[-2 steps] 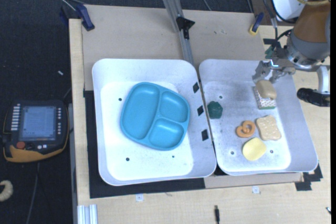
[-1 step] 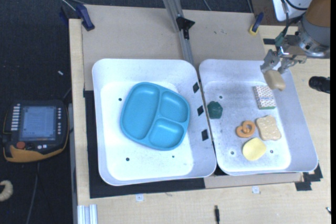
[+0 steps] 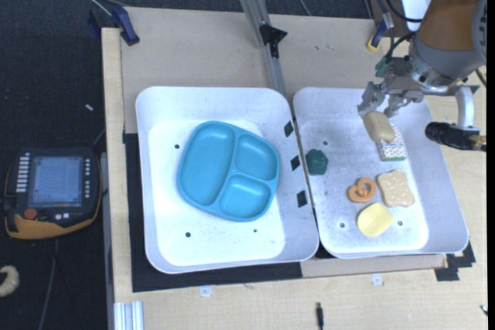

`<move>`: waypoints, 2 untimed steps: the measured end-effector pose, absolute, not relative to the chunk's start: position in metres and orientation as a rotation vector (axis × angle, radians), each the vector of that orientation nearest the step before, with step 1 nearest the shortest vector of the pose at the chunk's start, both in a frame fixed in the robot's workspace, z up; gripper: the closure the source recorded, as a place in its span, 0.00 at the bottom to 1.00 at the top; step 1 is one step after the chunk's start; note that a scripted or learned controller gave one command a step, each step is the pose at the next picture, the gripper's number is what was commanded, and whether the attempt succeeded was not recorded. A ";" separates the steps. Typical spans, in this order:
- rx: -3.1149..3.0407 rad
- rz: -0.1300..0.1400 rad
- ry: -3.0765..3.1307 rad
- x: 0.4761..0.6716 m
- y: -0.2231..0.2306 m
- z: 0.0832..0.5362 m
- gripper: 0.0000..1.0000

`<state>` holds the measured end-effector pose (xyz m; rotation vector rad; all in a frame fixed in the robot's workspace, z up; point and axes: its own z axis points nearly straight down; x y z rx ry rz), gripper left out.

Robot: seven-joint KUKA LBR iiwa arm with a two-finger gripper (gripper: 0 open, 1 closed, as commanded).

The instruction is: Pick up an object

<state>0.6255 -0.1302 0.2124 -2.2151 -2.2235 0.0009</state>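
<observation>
While its fingers straddle a beige block [image 3: 379, 126] in the right bin [image 3: 340, 174], the gripper [image 3: 384, 106] grips it just above a speckled sponge [image 3: 392, 146]; a cracker [image 3: 395, 188], pretzel [image 3: 360, 190] and lemon [image 3: 374, 221] lie nearby.

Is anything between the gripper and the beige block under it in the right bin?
Nothing visible. The gripper sits directly over the beige oblong block at the right white bin's upper part; the speckled pale block lies just below, beside it.
</observation>
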 end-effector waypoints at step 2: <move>-2.212 0.001 -2.225 0.608 -0.034 0.205 1.00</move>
